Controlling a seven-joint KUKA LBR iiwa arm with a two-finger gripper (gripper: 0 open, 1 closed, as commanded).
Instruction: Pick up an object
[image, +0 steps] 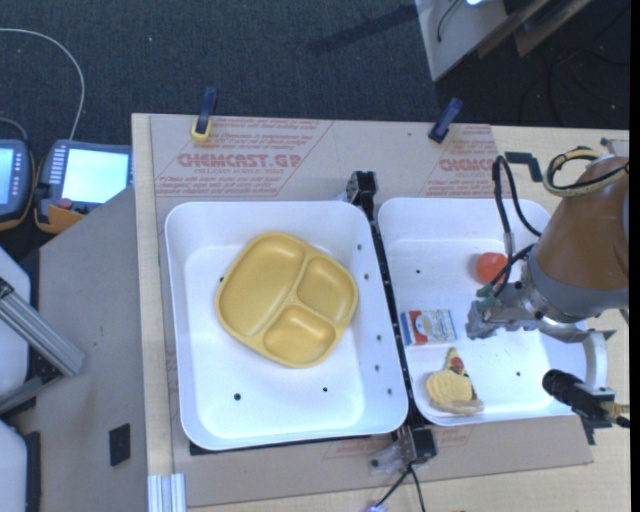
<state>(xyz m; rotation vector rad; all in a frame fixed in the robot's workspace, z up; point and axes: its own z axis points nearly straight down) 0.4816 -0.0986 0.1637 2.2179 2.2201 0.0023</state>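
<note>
Objects for picking sit in the right bin (440, 225): an orange-red ball (489, 265) toward the far side, a small white packet with red print (428, 327) near the bin's left wall, and a yellow toy figure (452, 389) at the near edge, its details too small to read. The ball is partly covered on its right by the cables and the arm (585, 240), so only its left portion shows. The packet lies flat, just left of the gripper (487, 322), and whether the two touch cannot be made out. The yellow toy lies below the packet, apart from it.

The arm comes in from the right, its bulk cut off at the frame edge, with the orange band wide across the upper right and grey below it. The gripper hangs low over the bin's middle, between the ball and the toy, seen from above as a dark grey cluster. How far apart its fingers stand can't be told from here, nor is anything seen held in them.

Over in the left bin (190, 330), a yellow divided plate (287, 298) with three compartments rests flat near the centre, turned at an angle, well apart from the arm.
</note>
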